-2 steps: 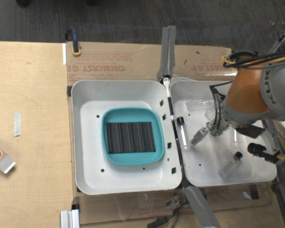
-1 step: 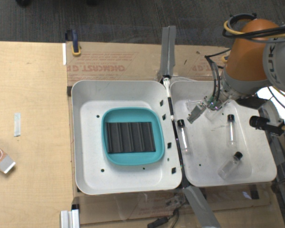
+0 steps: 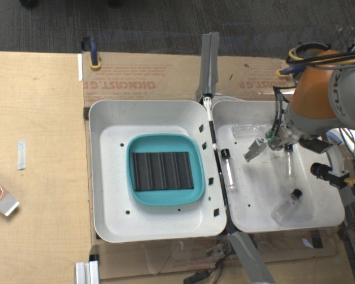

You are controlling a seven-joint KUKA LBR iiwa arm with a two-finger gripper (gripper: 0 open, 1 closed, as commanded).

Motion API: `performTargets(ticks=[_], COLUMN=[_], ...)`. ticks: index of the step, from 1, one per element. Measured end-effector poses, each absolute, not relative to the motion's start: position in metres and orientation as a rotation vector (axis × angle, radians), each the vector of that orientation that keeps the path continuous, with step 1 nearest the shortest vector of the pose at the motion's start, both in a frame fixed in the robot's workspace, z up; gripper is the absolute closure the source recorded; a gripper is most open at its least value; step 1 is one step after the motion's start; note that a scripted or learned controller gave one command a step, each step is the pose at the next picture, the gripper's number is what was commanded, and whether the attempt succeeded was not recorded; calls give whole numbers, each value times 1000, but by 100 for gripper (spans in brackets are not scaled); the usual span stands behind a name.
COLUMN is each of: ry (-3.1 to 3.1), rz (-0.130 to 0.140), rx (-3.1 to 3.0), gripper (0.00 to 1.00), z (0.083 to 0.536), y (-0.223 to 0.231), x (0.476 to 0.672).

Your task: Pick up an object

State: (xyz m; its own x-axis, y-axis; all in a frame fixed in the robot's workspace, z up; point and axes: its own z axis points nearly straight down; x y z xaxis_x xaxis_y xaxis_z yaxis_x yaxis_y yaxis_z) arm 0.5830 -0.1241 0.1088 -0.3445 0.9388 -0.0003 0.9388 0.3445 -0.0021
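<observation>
In the right shallow white plastic bin (image 3: 319,218): grey two-finger gripper (image 3: 271,142), fingers spread, gripping nothing. Clear plastic bottle with black cap (image 3: 287,206), apparently lying flat, at five o'clock from the gripper, apart; long axis seemingly one-to-seven o'clock. Left white bin (image 3: 106,176): teal ribbed plastic tray (image 3: 164,169), matte, rounded corners.

A clamp (image 3: 93,53) grips the cardboard's far edge; a small packet (image 3: 1,197) lies at left.
</observation>
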Motion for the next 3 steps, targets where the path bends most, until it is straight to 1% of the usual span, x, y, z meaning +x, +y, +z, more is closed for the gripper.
performTargets(ticks=[1, 2, 3], ry=[-2630, -2624, -2663], rz=[2, 1, 1], rx=[-1722, -1727, -1671], gripper=[0, 0, 0], z=[92, 92, 92], y=[-155, -126, -172], x=[598, 566, 583])
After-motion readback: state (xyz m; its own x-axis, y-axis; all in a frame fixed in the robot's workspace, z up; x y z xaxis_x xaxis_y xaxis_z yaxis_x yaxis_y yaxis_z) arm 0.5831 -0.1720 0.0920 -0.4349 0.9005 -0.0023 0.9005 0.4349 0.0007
